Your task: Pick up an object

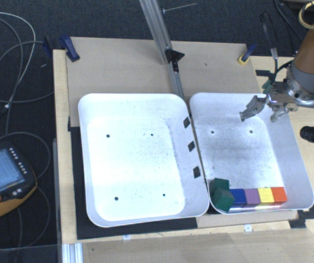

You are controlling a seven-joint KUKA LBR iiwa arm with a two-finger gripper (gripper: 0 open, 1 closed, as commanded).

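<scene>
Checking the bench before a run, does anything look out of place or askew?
Nothing is spilled or damaged. The dark green block sits crooked at the left end of the row of coloured blocks, along the near wall of the right white bin.

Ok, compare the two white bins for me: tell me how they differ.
The right bin has a green block and a row of blue, purple, yellow and orange blocks at its near edge; the left bin shows just small dark dots. The gripper hangs over the right bin, not the left. Both are shallow, white and speckled.
</scene>
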